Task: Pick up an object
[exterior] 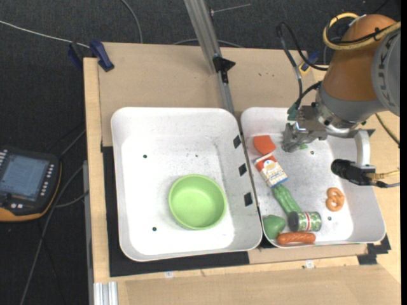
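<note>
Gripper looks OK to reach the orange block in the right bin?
Probably yes. The gripper hovers just right of the orange block, which lies flat with nothing on top; the carton sits close below it.

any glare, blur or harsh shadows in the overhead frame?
Camera view: even, soft lighting; the white bins run bright but hold detail; the green bowl casts a faint shadow; mild softness overall, with the gripper somewhat indistinct against the arm.
</note>
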Motion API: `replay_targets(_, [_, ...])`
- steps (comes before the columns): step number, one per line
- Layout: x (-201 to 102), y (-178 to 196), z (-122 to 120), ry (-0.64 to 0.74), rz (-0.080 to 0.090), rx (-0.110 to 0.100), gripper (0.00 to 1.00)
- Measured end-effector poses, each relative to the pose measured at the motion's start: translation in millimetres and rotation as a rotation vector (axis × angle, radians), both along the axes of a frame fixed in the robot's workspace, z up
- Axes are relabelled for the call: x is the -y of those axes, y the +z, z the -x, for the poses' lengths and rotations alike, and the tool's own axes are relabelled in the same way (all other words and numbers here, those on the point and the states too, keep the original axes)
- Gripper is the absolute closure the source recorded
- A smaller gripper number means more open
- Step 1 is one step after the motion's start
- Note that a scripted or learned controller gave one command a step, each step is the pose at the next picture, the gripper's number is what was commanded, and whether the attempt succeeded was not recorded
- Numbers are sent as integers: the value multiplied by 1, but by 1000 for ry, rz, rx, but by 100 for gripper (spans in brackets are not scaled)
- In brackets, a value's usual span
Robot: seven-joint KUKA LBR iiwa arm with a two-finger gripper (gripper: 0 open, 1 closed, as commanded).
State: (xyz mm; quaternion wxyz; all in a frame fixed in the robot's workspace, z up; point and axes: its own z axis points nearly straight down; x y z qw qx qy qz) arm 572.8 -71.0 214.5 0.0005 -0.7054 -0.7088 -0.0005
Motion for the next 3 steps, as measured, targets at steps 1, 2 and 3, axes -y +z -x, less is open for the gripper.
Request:
replay_targets(1, [-53,-6,2,0,0,0,100])
replay_targets(2, [-109,-3,12,1,0,0,100])
replay_targets(3, [-160,7,20,0,0,1,100])
